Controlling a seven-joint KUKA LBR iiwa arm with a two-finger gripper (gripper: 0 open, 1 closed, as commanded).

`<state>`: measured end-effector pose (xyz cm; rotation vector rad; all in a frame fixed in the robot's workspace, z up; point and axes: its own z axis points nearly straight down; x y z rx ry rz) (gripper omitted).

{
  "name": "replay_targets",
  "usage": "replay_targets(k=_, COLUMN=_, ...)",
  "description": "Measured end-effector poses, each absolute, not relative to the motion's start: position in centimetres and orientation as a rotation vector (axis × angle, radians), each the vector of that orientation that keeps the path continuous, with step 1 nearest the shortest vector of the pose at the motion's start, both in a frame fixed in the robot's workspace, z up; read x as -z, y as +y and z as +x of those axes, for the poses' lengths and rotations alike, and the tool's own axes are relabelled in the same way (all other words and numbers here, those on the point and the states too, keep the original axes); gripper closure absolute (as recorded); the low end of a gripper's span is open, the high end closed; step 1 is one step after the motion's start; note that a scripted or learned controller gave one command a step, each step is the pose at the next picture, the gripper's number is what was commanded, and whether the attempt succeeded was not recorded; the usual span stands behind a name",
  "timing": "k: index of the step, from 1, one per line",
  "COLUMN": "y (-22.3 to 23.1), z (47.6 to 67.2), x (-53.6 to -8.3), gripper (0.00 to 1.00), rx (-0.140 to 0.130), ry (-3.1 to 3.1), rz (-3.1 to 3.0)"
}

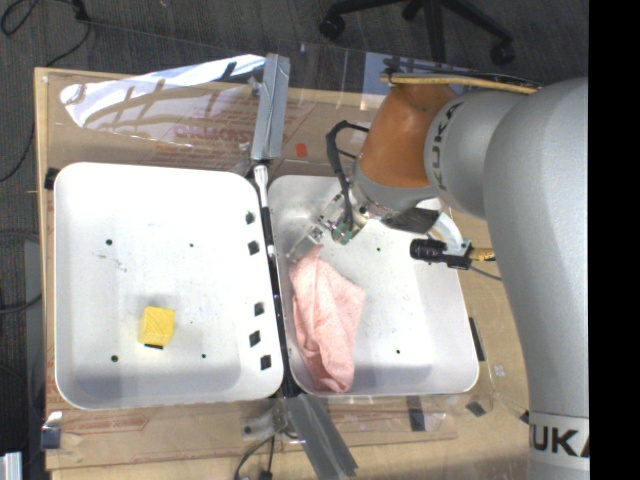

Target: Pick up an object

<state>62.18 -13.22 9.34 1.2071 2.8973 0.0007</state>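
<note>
Claw (335,226) over right white bin (440,368), fingers' state unreadable | target: crumpled pink cloth (325,318) just below | advice: I drop straight, pinch a raised fold.

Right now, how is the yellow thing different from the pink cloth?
The yellow block is small and boxy; the pink cloth is much bigger, soft and crumpled. The block sits alone in the left bin; the cloth lies in the right bin, just below the gripper. Both rest on bin floors.
</note>
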Motion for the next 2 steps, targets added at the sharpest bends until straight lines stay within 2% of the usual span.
replay_targets(k=1, y=-13.2, z=62.3, x=-10.4, gripper=1.0, rx=0.0, ry=2.898, rz=1.2)
replay_targets(k=2, y=-12.9, z=64.7, x=-9.3, gripper=1.0, rx=0.0, ry=2.926, rz=1.14)
